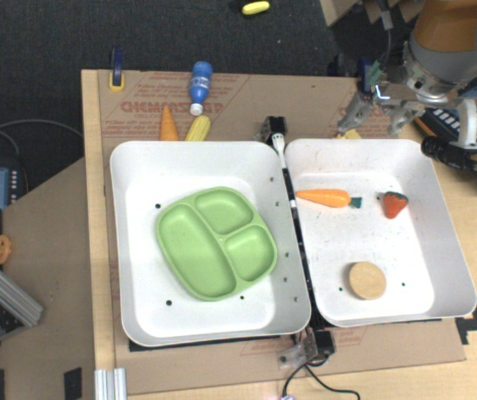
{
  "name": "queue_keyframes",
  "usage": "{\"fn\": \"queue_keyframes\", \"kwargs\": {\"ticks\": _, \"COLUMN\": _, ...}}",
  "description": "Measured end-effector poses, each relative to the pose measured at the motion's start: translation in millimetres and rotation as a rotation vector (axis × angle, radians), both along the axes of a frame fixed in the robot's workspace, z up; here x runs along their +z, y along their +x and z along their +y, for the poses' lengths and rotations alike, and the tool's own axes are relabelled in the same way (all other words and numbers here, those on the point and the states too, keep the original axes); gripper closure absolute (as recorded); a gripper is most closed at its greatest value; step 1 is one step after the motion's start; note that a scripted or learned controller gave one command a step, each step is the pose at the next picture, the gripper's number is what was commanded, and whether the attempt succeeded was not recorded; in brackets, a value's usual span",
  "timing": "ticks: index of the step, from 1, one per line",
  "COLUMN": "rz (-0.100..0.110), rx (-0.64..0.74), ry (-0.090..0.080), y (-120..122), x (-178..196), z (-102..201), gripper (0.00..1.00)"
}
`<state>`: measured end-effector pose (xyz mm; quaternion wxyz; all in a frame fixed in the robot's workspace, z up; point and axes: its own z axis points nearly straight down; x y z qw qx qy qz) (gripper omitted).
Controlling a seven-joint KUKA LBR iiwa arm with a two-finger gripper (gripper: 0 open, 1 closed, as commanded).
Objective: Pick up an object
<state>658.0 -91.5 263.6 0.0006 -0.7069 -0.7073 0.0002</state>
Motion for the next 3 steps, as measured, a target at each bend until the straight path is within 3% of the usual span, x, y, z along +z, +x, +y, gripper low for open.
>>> {"fn": "queue_keyframes", "kwargs": {"ticks": 1, "rz": 0.017, "rx": -0.003, "ry": 0.002, "y": -34.8, "x": -148.6, "z": -2.2, "gripper": 0.00}}
{"fn": "queue_keyframes", "kwargs": {"ticks": 2, "rz": -0.008, "rx": -0.001, "ry": 0.005, "y": -33.3, "x": -175.1, "z": -3.3, "gripper": 0.00}}
{"fn": "queue_keyframes", "kwargs": {"ticks": 3, "rz": -0.021, "rx": 0.000, "ry": 0.002, "y": -29.6, "x": -158.9, "z": -4.1, "gripper": 1.00}}
